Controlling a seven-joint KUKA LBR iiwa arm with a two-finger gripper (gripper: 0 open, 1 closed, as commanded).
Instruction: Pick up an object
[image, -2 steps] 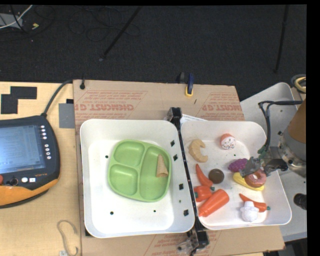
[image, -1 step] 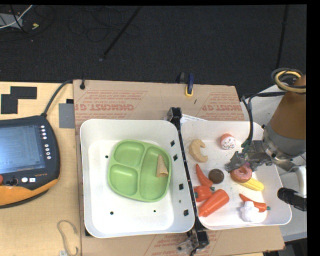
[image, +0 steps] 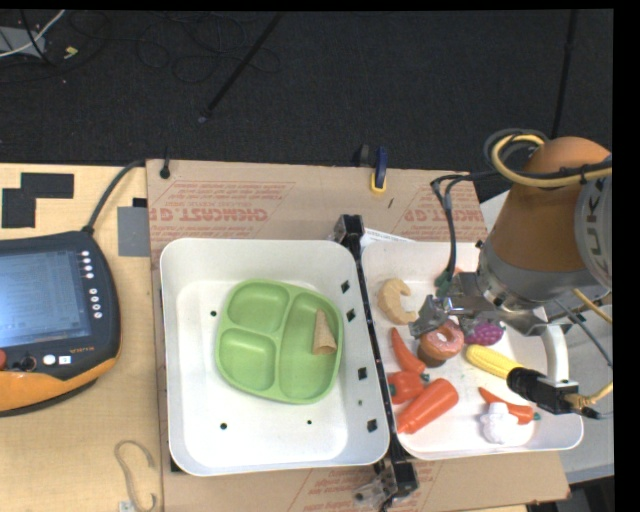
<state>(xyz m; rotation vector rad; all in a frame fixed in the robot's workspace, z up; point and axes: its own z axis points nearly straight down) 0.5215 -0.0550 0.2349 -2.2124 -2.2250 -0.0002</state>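
The right bin (image: 560, 432) holds several toy foods: a brown doughnut (image: 441, 343), a beige croissant-like piece (image: 397, 299), a purple grape bunch (image: 487, 331), a yellow corn cob (image: 488, 360), orange-red carrots and peppers (image: 424, 404) and a white piece (image: 497, 426). My gripper (image: 443, 312) hangs low over the bin's middle, just above the doughnut and beside the grapes. Nothing shows between its fingers from here.
The left bin (image: 190, 420) holds a green divided plate (image: 250, 350) with a tan cone piece (image: 324, 331) on its right section. A teach pendant (image: 50, 315) lies on the bench at far left. A black divider (image: 365, 340) separates the bins. Cables trail near the arm.
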